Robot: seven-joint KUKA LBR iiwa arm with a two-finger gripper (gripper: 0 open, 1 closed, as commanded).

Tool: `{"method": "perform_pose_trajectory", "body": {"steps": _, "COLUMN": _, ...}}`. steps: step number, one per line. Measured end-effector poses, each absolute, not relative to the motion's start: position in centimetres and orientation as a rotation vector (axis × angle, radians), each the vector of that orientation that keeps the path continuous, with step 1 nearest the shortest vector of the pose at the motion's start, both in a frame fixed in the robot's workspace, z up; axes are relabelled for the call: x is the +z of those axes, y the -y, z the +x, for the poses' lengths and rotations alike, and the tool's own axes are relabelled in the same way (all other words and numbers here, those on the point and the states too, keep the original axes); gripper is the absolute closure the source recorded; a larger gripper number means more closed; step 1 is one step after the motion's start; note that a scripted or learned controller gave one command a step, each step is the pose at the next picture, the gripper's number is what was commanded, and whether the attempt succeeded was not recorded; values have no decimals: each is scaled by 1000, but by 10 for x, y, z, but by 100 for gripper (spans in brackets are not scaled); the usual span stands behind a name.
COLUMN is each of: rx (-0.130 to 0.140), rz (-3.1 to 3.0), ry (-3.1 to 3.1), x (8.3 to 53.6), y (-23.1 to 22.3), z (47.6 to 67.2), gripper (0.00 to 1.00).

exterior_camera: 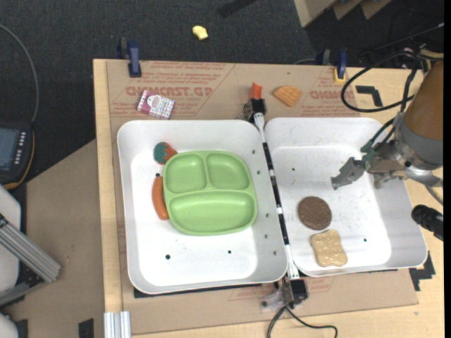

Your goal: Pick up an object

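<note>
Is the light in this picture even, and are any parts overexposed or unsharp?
In the camera view the light is soft and fairly even; the left white plastic bin is bright enough to lose surface detail, shadows beside the green divided plastic tray are faint, the grey two-finger tool looks slightly soft, and the dark floor beyond the bench holds little detail.

Green plate [209, 192], orange sausage [160, 198], brown disc [314, 212], tan biscuit [329, 248], perhaps speckled, white bins [204, 270].

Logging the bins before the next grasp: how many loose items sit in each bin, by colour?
Left bin:
Green divided plate: 1
Orange carrot-like piece: 1
Teal-and-red piece: 1
Right bin:
Brown round patty: 1
Tan cracker-like piece: 1
Total: 5
</note>
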State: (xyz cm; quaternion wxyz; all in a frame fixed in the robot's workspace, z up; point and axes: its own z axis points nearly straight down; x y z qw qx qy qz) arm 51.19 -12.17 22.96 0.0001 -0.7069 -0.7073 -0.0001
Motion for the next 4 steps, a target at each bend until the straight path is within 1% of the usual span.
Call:
{"method": "perform_pose_trajectory", "body": {"steps": 1, "rx": 3, "rz": -2217, "ry": 2218, "x": 139, "y": 92, "z": 501, "gripper": 0}}
{"method": "perform_pose_trajectory", "body": {"steps": 2, "rx": 2, "rz": -2220, "ry": 2219, "x": 81, "y": 104, "z": 528, "gripper": 0}}
{"method": "perform_pose_trajectory", "body": {"steps": 3, "rx": 2, "rz": -2220, "ry": 2219, "x": 84, "y": 115, "z": 516, "gripper": 0}}
{"method": "perform_pose_trajectory", "body": {"steps": 4, "rx": -1, "rz": -2223, "ry": 2221, "x": 95, "y": 114, "z": 517, "gripper": 100}}
